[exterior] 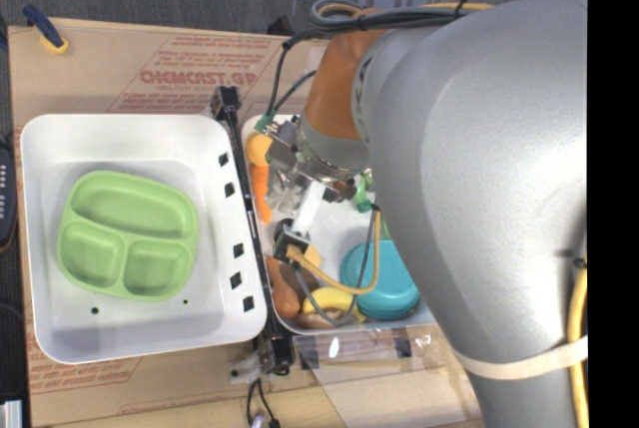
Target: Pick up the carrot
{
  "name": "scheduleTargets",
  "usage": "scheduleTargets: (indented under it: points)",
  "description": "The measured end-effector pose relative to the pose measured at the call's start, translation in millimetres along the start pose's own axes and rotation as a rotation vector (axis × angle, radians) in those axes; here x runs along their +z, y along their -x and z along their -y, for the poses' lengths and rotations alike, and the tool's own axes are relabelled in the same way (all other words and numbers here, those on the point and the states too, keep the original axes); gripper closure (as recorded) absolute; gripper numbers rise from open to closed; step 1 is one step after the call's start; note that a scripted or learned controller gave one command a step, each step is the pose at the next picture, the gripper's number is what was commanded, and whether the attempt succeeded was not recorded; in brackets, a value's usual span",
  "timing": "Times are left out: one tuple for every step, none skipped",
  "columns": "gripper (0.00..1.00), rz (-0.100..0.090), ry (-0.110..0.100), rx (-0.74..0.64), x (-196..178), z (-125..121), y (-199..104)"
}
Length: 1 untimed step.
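Looming arm (pixel 479 167), carrot (pixel 262 189) mostly hidden

Red print on the brown cardboard sheet (pixel 200 67) reads "CHEMCAST GP", in large letters up and to the left of the tool (pixel 288 189). Smaller red lines above and below it, farther from the tool, are too small to read.

Two bins (pixel 120 132), one carrot (pixel 262 189), perhaps one banana (pixel 333 299)
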<state>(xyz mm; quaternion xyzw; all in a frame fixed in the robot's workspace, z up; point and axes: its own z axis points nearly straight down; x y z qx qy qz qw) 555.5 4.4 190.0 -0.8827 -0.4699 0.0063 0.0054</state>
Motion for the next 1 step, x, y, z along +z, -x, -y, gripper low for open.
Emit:
scheduleTargets:
  points:
    - [1.0, -0.005, 0.004, 0.129, -51.6, 36.0, -59.7]
